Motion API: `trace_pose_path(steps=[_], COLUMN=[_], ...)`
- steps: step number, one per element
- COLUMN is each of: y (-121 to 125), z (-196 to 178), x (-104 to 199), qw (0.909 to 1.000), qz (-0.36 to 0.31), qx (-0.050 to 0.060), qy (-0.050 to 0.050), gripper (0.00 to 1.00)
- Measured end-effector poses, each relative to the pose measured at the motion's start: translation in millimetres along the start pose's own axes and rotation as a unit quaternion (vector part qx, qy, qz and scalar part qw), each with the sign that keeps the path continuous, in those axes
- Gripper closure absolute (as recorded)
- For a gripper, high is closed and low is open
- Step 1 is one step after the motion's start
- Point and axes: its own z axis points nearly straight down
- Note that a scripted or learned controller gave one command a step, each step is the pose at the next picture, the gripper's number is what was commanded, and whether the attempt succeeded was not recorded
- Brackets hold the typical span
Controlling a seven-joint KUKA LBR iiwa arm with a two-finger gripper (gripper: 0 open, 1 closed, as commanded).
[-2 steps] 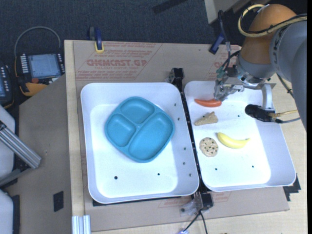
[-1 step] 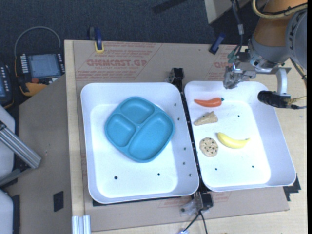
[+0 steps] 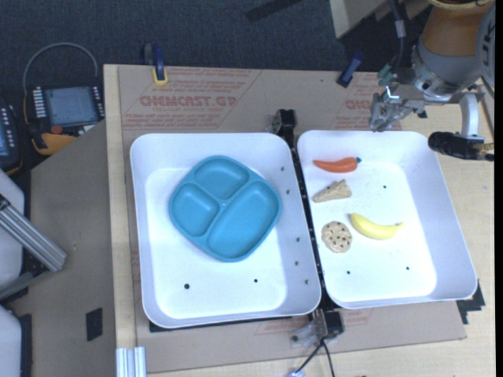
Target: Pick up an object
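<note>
The gripper is seen above the far rim of the right bin, hanging from the grey arm with its orange band; whether it is open or closed cannot be told, and nothing is seen held in it. Nearest to it, inside the right bin, an orange carrot is laid. A tan wedge of food is placed just below the carrot. Further on, a round cookie and a yellow banana are set side by side, apart. In the left bin, a blue divided plate is held. Both bins are carried by the worktop.
</note>
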Motion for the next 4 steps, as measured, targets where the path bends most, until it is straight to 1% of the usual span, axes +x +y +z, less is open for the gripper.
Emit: trace_pose_path(steps=[1, 2, 3, 4], y=[-27, -44, -64, -81], z=[7, -1, 18, 28], x=[44, 95, 146, 198], qw=[1.0, 1.0, 1.0, 1.0], qz=[-0.001, -0.002, -0.002, -0.002], qx=[0.005, 0.005, 0.006, 0.006], qy=[0.002, 0.002, 0.002, 0.002], gripper=[1.0, 1.0, 1.0, 1.0])
